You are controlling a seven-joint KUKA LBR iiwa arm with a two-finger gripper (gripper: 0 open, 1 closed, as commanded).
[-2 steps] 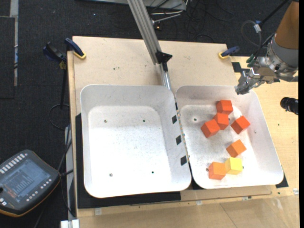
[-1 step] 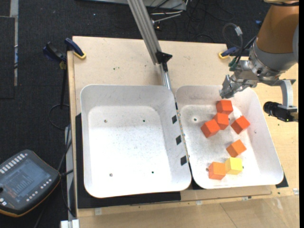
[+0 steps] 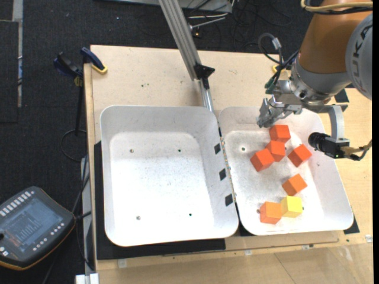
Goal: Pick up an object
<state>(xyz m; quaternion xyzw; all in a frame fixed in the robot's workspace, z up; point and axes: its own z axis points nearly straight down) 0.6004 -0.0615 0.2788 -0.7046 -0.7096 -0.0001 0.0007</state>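
- While the grey arm (image 3: 331,46) reaches in from the right, its gripper (image 3: 269,116) hangs over the far end of the right bin (image 3: 331,209); whether it is released or clenched cannot be told from this slant, and no block is seen within it.
- Just on the near side of the gripper lies an orange cube (image 3: 279,133), close to its tip.
- Nearer still sit two orange cubes touching each other, one (image 3: 277,150) directly on the near side and one (image 3: 261,159) beside it.
- Another orange cube (image 3: 299,155) lies on the gripper's near side toward the arm's side.
- Farther off lies one more orange cube (image 3: 294,184).
- At the bin's near end, well apart from the gripper, a yellow cube (image 3: 292,206) touches an orange cube (image 3: 270,212).
- Away from the arm, the left bin (image 3: 118,123) lies beside the right one.
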